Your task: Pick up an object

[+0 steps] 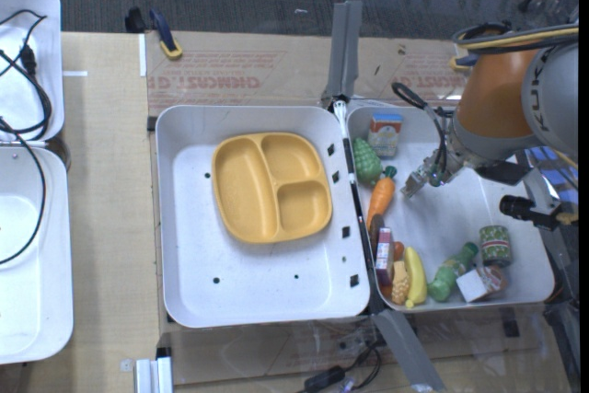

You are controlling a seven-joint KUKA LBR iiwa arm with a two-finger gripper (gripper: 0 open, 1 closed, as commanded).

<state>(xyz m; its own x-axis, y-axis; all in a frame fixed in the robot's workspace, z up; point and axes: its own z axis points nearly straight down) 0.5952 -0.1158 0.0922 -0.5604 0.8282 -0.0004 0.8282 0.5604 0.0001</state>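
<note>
— What lies on the left side of the frame?

— The left bin [175,225] sits on my tabletop [101,198], and in it a yellow divided plate [272,186] rests flat in the upper middle of the bin, with its three compartments facing up.

— And to the right of that?

— The right bin [534,276] touches the left one along the centre divider. Along its left wall, from top to bottom, I see a small carton [385,132] in the upper corner, a green bumpy toy [366,161] just below it, a toy carrot [381,198] under that, then a dark red packet [384,251] and a yellow banana [415,276] near the lower edge. Further right along the bottom are a green bottle [449,274] lying tilted, a white tag or card [474,286] beside it, and a small green can [495,245] toward the lower right.

— Where is your tool?

— My tool [423,177] hangs over the upper middle of the right bin, just right of the carrot and apart from it. Nothing sits between its tips; whether they are spread or closed I cannot tell, as they are too small and blurred.
</note>
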